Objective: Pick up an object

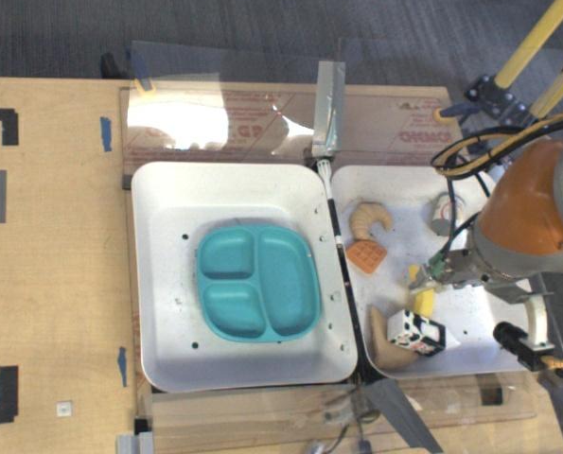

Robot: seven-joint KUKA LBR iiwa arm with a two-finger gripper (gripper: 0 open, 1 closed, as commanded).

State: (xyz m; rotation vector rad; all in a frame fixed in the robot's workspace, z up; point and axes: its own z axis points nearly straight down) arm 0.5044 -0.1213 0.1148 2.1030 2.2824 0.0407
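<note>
The right bin [470, 343] holds a tan croissant [370, 218], an orange waffle piece [365, 255], a small yellow block [421, 301], a black-and-white toy [421, 333] and a brown wedge [385, 344]. My gripper [439, 269] is low over the middle of this bin, just above the yellow block and to the right of the waffle. The grey wrist and orange band [532, 206] cover the bin's right side. A round grey item [442, 216] lies partly under the cables near the arm.
A teal divided plate [259, 282] sits in the middle of the left bin [158, 253]. A clear plastic sheet and cardboard lie behind both bins. Yellow struts and black cables stand at the upper right.
</note>
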